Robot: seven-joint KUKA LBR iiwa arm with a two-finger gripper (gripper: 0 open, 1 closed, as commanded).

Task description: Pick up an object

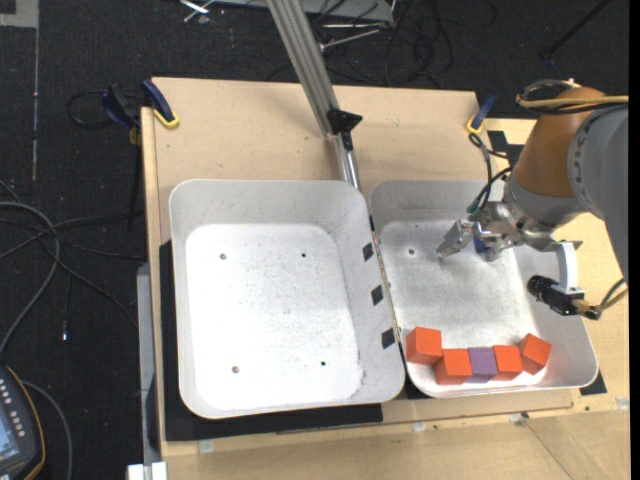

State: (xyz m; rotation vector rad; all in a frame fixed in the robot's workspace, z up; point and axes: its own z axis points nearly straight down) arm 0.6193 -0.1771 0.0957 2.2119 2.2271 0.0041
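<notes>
Along the near wall of the right bin (455,298) lies a row of small blocks: an orange one (425,343), another orange (455,365), a purple one (482,361), an orange (507,360) and an orange (536,352) tilted at the right end. My gripper (470,245) hangs over the far half of that bin, well back from the blocks. It is open, and nothing sits between its fingers. The grey arm with its orange band (550,158) comes in from the right.
The left bin (260,298) sits beside the right one, sharing a raised middle edge (375,268). A slanted metal pole (305,48) ends at the back between the bins. Clamps (160,103) grip the bench corners. Cables lie on the dark floor.
</notes>
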